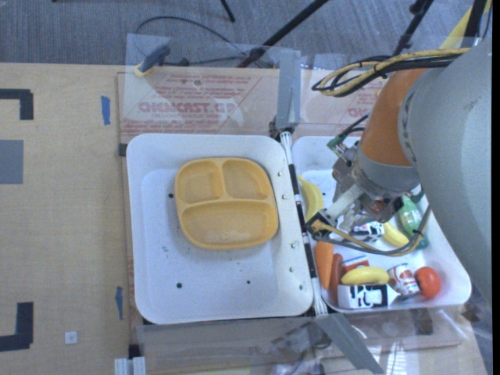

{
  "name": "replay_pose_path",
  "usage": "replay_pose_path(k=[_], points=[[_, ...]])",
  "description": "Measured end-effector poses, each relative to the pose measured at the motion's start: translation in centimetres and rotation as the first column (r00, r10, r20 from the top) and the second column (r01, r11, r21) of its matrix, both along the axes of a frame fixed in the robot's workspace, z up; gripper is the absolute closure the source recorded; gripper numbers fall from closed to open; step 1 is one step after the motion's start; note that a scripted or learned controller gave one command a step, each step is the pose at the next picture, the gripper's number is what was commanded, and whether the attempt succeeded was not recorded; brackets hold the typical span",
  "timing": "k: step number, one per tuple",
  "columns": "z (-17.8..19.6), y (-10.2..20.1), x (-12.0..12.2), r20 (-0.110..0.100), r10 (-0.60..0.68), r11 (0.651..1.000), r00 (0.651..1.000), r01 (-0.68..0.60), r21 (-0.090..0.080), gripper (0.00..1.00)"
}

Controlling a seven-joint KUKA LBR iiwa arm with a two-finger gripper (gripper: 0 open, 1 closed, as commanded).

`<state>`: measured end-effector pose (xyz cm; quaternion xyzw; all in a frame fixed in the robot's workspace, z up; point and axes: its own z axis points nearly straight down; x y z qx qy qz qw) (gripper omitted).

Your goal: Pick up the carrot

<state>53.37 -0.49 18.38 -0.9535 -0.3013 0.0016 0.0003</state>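
The carrot lies in the right bin, along its left wall at about seven o'clock from the bin's middle, its length running up and down the view. A reddish sausage-like piece lies touching its right side. The claw hangs low over the middle of the same bin, at about one o'clock from the carrot and apart from it; whether it is clenched or released cannot be told, as cables and the wrist hide it. A yellow divided plate sits in the left bin. A tomato rests at the right bin's five o'clock corner.
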Motion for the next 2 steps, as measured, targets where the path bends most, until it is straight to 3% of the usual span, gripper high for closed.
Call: replay_pose_path(k=[1, 2], points=[[3.3, 5.0, 2.5, 0.004, -0.398, 0.917, 0.917, 0.398, 0.001, 1.00], [4.2, 9.0, 11.3, 0.006, -0.401, 0.916, 0.916, 0.401, 0.002, 1.00]])
